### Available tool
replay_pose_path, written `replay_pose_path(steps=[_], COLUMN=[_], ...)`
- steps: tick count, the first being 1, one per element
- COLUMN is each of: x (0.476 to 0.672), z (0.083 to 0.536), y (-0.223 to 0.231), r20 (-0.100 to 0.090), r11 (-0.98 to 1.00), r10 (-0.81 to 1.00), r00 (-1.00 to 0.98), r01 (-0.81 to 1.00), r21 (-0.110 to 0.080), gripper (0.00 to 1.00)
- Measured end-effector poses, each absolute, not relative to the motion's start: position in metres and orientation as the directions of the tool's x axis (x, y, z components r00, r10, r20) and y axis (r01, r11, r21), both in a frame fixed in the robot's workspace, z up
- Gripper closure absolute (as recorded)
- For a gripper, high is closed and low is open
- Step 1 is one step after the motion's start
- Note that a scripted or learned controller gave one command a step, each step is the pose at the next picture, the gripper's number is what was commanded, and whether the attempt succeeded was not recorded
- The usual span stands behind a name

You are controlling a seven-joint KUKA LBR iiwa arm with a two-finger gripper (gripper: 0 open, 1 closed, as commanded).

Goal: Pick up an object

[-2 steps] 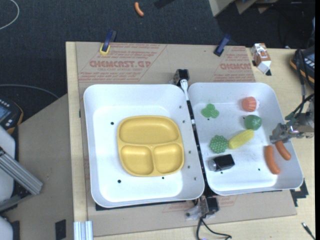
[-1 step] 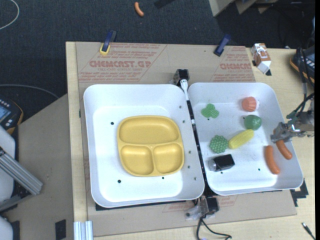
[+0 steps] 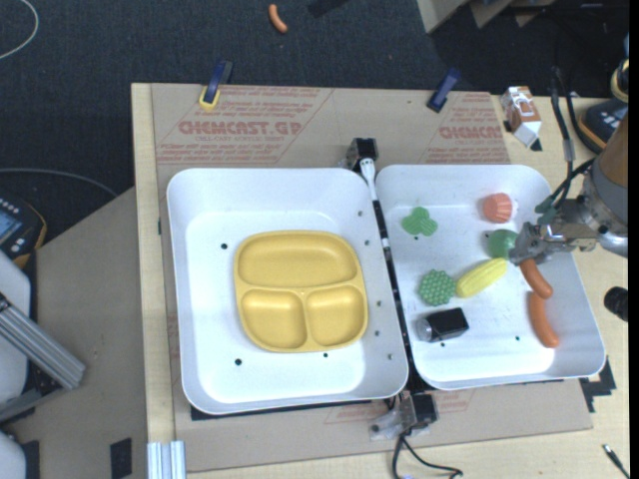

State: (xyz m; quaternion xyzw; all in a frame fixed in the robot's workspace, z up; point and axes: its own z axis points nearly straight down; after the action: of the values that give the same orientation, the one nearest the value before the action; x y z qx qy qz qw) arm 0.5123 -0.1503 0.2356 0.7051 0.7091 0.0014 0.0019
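The right bin holds several toy items: a green leafy piece, a salmon ball, a dark green piece, a yellow corn cob, a green bumpy ball, a black block and two orange sausages. My gripper reaches in from the right. It is low over the bin's right side, just right of the dark green piece and above the upper sausage. Nothing shows clearly held in it.
The left bin carries a yellow divided plate. A black hinge strip runs between the bins. Clamps sit on the board's far edge. A small box lies at the back right.
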Motion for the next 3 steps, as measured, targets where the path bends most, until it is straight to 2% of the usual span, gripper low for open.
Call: replay_pose_path(steps=[1, 3], x=[0.546, 0.598], z=[0.241, 0.246], y=[-0.102, -0.017], r20=[0.000, 0.001], r11=[0.007, 0.006], r10=[1.000, 1.000], r00=[-0.007, -0.006], r01=[1.000, 1.000], r21=[0.005, 0.005], gripper=[1.00, 1.00])
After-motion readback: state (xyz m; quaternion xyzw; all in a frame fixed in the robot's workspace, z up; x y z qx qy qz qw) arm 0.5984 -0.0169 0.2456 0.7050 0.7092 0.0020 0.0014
